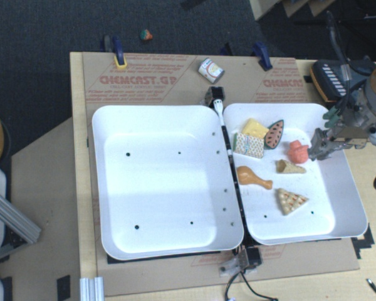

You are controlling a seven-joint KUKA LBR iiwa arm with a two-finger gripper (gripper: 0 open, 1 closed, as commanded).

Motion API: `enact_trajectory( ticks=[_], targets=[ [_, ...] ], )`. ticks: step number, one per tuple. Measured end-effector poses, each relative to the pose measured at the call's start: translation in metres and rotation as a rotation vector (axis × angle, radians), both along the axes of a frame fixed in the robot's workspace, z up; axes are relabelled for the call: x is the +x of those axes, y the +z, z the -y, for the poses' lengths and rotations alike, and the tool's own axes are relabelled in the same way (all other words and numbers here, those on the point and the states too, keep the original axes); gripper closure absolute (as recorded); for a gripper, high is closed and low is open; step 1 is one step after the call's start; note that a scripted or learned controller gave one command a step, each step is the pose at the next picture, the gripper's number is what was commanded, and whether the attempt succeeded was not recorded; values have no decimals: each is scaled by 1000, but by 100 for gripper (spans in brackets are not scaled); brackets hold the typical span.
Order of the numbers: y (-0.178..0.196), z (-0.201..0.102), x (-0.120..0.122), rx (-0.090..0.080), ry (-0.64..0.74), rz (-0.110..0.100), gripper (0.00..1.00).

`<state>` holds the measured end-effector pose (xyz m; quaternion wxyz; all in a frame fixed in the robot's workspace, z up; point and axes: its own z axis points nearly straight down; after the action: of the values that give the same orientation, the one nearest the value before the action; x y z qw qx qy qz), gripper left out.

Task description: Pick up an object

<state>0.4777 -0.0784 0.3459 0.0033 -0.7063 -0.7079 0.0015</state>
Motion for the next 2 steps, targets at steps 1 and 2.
enact_trajectory(
  ticks=[1, 2],
  targets=[
    [183, -76, 5, 0, 6, 29, 100],
    [54, -121, 13, -3, 2, -6, 100]
  ],
)
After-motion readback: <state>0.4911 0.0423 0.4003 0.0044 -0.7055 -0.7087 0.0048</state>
